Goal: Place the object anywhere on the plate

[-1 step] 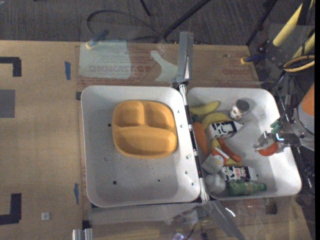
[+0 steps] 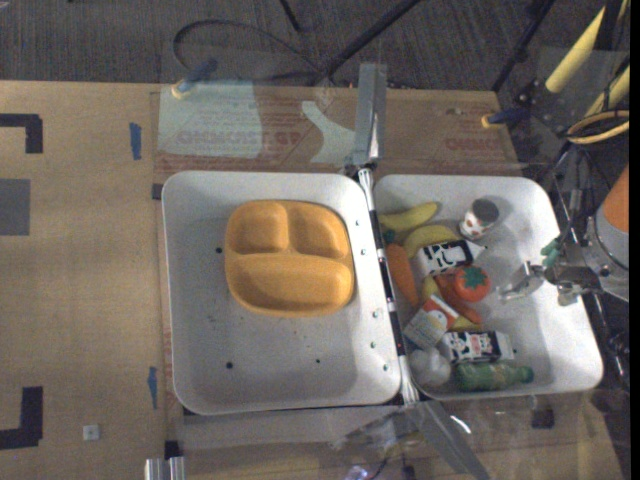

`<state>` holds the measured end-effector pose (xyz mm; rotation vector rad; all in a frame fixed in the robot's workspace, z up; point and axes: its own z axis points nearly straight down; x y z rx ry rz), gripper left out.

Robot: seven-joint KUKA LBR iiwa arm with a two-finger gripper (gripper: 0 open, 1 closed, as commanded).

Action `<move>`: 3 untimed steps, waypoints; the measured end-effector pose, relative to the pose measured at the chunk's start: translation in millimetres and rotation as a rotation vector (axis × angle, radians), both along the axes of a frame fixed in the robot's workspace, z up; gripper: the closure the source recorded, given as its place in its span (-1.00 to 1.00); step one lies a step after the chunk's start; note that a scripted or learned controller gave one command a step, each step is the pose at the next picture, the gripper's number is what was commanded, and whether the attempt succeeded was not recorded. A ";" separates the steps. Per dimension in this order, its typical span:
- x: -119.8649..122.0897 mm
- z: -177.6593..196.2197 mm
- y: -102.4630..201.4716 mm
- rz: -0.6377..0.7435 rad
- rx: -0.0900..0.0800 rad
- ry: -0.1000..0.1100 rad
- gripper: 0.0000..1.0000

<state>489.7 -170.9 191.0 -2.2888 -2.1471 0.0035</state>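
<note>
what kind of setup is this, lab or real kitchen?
Most likely a robotics lab bench, not a kitchen. Two white bins sit on a taped wooden bench, toy food such as bananas is piled in one, an orange plate in the other, and stand legs cross the carpet.

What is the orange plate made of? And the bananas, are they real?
The plate looks like moulded plastic: one even orange colour, soft rounded edges, three pressed-in sections, dull sheen. The bananas look like toy plastic too, very smooth and evenly yellow with no brown spots, though the picture is too blurry to be sure. The bin under the plate seems smooth white plastic.
</note>
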 end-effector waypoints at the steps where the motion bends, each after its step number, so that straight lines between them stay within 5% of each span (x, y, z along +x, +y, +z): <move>1: 56.1 93.8 9.7 0.035 -0.001 0.000 -1.00; 2: 15.8 64.8 5.5 -0.112 0.001 0.005 -1.00; 3: 85.5 133.1 46.5 0.143 -0.002 -0.003 -1.00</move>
